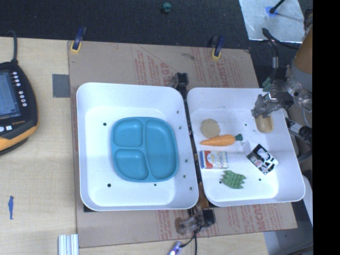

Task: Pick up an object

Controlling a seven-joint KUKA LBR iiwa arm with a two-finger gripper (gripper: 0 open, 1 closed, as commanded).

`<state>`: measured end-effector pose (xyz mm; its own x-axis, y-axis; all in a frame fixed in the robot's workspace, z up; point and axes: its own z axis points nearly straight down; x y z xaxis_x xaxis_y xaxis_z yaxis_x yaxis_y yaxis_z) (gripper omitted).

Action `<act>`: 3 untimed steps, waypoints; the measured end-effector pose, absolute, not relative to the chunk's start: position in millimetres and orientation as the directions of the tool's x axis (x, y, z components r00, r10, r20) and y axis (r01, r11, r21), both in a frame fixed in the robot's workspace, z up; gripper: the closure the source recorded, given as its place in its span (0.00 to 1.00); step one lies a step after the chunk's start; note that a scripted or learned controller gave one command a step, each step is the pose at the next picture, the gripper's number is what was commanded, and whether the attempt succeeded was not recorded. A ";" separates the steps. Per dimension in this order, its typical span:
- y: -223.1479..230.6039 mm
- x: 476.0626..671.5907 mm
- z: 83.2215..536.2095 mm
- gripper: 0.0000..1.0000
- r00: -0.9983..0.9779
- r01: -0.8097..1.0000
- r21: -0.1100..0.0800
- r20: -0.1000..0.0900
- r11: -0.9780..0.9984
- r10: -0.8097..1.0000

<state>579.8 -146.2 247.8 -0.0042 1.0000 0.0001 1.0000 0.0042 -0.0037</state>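
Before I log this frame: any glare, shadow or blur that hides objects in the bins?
Camera view: even lighting, mild glare on the white left bin; soft shadow beside the blue plate; the carrot and the green toy read clearly; the hand looks dark and slightly blurred over a tan object.

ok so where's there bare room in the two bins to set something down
Left bin: a bare white band all round the blue divided plate, widest along its left wall. Right bin: bare floor along the far wall above the tan round piece, and the near right corner. Crowded: the carrot, small carton, green toy, black-and-white packet, and the gripper.
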 end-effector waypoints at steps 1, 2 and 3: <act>-97.8 607.5 118.0 0.00 -0.006 1.000 -0.008 -0.001 0.006 1.000; -97.3 619.1 94.9 0.00 -0.007 1.000 -0.001 -0.002 0.007 1.000; -159.6 637.1 190.2 0.00 -0.002 1.000 -0.001 -0.001 0.002 1.000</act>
